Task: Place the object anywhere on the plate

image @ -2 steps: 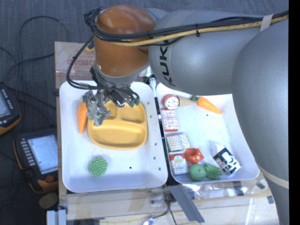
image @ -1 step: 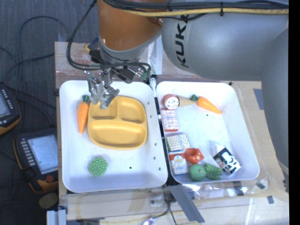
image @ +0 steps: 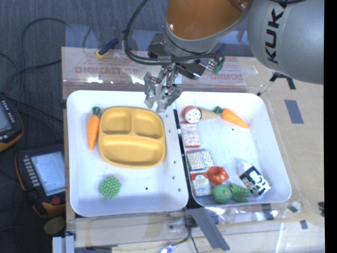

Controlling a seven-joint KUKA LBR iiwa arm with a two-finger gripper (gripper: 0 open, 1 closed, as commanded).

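Big grey arm (image: 247, 20) reaches in from the right. The yellow plate (image: 131, 137) sits in the left bin (image: 76, 157), with a carrot (image: 93, 129) just left of it. The gripper (image: 161, 95) hangs over the plate's far right corner; can't tell its finger state.

Two white bins sit side by side on a bench. In the left bin (image: 79, 194), a carrot (image: 93, 130) lies along the left wall and a green dotted ball (image: 110, 186) rests near the front. In the right bin (image: 274, 141), a second carrot (image: 231, 117) lies at the back beside a round red-and-white item (image: 192, 114). Three small packets (image: 196, 159) line its left wall. At the front sit a red piece (image: 217, 174), a green fruit (image: 222, 194), a leafy green (image: 240, 193) and a black-and-white carton (image: 253, 179).
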